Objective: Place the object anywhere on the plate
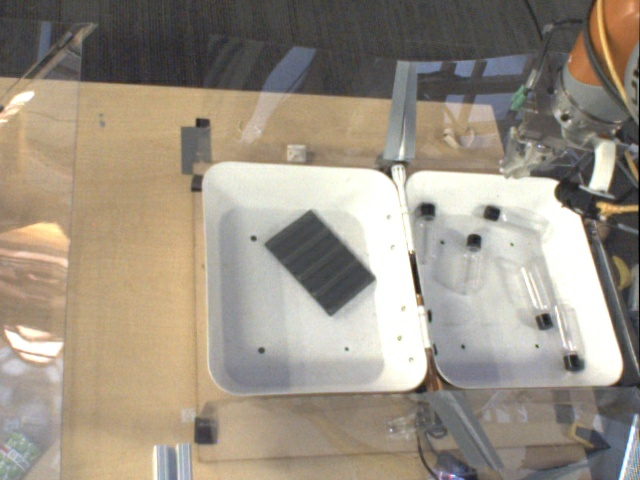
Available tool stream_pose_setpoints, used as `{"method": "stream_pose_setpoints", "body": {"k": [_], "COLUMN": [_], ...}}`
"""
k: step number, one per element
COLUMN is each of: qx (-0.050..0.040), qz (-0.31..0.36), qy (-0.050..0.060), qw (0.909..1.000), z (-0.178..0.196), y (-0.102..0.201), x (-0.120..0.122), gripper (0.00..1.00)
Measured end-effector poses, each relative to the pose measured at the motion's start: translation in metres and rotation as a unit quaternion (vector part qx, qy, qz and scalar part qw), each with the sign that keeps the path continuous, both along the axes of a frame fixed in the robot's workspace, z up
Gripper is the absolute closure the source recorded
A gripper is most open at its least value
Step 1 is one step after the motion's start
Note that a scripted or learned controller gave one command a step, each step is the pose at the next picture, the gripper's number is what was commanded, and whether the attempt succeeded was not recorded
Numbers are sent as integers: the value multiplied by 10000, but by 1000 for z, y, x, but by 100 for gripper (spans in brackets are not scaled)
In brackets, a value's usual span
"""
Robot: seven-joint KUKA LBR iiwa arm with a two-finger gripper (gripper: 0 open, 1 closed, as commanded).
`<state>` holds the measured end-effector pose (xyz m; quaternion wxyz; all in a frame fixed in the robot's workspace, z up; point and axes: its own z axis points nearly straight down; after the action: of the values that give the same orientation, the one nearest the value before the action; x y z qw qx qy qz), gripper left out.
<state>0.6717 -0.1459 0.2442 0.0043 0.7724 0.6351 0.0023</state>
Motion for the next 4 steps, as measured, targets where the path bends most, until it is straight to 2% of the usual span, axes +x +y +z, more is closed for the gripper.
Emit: {"method": "stream_pose_setpoints", "body": {"k": [1,2,3,4], "qx": [0,5,-8,8], "qz": [3,889,921,358], "qy": [1,33,16,27], "qw": [10000,9960,9957,9994], "z": [0,11,22,57], "y": [0,-44,-42,-57], "x": [0,-2,-1,-2], "gripper": [0,0,100,100]}}
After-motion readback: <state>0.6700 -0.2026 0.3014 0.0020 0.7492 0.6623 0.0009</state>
